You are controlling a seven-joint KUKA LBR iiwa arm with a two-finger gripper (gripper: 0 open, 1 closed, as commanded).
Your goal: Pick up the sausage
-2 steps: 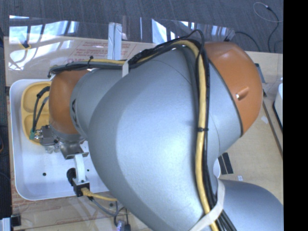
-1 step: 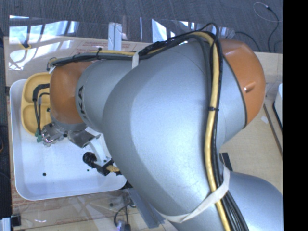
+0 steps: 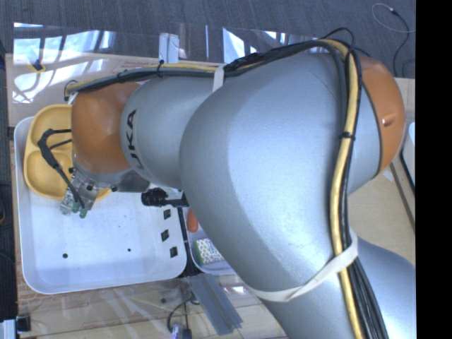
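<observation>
- Currently you are looking down on two shallow white bins, and the grey arm (image 3: pixel 282 161) is reaching in from the right and covering most of the scene.
- The gripper (image 3: pixel 74 203) is hanging over the upper left part of the left bin (image 3: pixel 106 267), just beside two rounded yellow objects (image 3: pixel 42 154) in that bin's far corner.
- The claw is showing too small and too cluttered, so you cannot tell whether it is spread or pressed together, and nothing is visibly sitting in it.
- The likeliest sausage (image 3: pixel 191 222) is peeking out as an orange-red sliver at the near left edge of the right bin (image 3: pixel 192 260), directly under the arm's bulk; the rest is hidden, so this is a judgement.
- A green-and-white patterned item (image 3: pixel 206 249) is lying just below that sliver in the same bin.
- The gripper is working well apart from the sliver, in the other bin.
- Judging by its kind, the sausage is probably light, smooth and rounded, so it is likely to roll or slip.
- You are best off taking it across its middle, closing on the narrow width, not on the ends.
</observation>
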